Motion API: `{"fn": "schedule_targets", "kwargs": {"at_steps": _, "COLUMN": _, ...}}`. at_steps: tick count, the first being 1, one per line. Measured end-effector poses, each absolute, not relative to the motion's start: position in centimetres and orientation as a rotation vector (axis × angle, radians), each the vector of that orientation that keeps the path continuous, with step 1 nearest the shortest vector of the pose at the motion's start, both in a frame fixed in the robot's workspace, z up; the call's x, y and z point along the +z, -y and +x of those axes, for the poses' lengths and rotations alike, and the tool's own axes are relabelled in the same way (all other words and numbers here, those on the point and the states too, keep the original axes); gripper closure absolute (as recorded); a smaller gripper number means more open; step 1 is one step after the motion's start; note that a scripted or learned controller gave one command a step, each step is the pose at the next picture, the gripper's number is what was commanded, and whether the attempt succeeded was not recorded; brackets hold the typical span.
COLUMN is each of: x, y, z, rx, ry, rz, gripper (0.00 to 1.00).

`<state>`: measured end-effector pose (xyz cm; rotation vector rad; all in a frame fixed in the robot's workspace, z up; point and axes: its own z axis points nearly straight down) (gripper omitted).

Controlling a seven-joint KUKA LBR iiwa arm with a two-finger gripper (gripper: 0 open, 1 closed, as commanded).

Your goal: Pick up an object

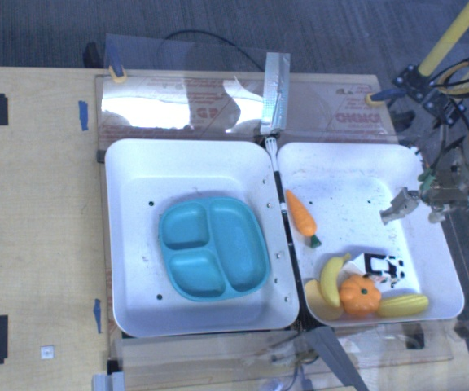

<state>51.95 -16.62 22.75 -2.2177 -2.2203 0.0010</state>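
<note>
Several toys crowd the right bin's (357, 169) near edge: a banana (330, 278), an orange fruit (359, 295), a yellow piece (403, 305) and a black-and-white figure (381, 267), with a carrot (300, 215) by the divider. We see the gripper (404, 204) above the bin's right side, holding nothing; we cannot tell its opening. A blue sectioned plate (214, 248) lies in the left bin (137, 169).

One fixed camera looks down at a slant on both white bins (129, 218) from above the bench (31, 218)
</note>
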Motion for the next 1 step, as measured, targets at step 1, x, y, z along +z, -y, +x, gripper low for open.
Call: {"fn": "schedule_targets", "kwargs": {"at_steps": 1, "x": 16.35, "y": 15.25, "z": 56.59, "rx": 0.007, "ry": 2.281, "rz": -2.145, "gripper": 0.00}}
